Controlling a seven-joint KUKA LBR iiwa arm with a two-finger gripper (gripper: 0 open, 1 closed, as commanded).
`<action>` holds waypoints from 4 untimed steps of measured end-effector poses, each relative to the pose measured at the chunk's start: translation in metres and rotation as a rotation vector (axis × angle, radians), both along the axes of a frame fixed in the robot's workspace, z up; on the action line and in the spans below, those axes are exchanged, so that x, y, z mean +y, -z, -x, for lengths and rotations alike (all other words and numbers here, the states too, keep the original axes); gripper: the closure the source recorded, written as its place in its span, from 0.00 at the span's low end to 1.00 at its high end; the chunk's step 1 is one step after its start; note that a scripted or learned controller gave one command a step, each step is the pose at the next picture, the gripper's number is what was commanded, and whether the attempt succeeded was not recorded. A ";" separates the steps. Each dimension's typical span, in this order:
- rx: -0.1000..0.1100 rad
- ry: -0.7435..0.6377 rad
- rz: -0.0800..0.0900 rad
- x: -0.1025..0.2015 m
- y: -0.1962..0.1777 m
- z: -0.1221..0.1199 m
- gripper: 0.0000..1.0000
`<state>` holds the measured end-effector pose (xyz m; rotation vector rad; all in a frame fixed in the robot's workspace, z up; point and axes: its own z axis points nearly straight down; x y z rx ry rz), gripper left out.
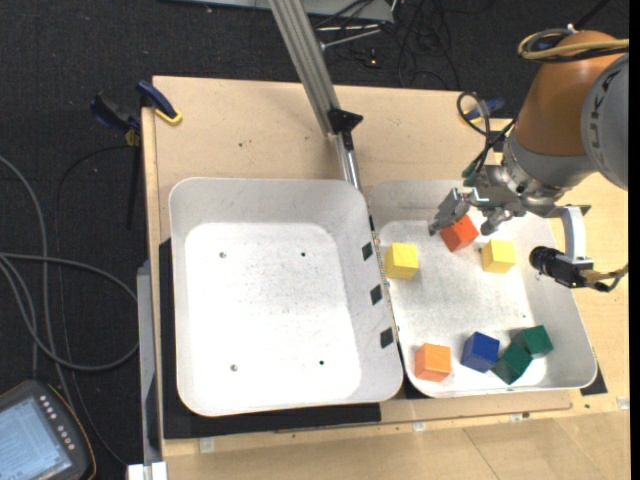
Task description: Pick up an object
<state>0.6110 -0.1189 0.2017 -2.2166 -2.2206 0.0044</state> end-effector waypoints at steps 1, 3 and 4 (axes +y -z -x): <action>-0.005 0.001 0.001 0.000 -0.003 -0.001 0.00; -0.026 0.001 0.006 -0.003 0.082 -0.008 0.00; -0.028 0.003 0.004 -0.002 0.073 -0.008 1.00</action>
